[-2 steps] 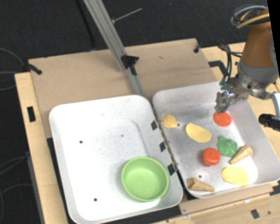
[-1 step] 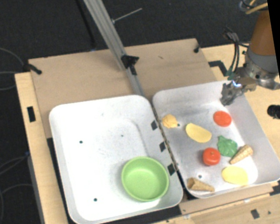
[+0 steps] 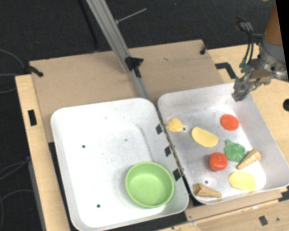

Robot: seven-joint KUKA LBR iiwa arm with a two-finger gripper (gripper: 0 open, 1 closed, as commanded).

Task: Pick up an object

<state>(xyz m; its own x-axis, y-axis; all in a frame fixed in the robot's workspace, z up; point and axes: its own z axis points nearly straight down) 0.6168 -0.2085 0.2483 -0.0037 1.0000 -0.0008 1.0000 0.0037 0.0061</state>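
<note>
From above, your pincer (image 3: 241, 92) hangs over the right bin's (image 3: 186, 102) far right rim; whether it is open, you cannot tell. Bring it down squarely on the red ball (image 3: 229, 122) just below-left. Farther left, the other bin (image 3: 82, 133) holds a green bowl (image 3: 149, 184).

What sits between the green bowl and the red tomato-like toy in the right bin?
In the camera view, the bins' adjoining rims separate the green bowl from the red toy; otherwise bare white floor.
</note>
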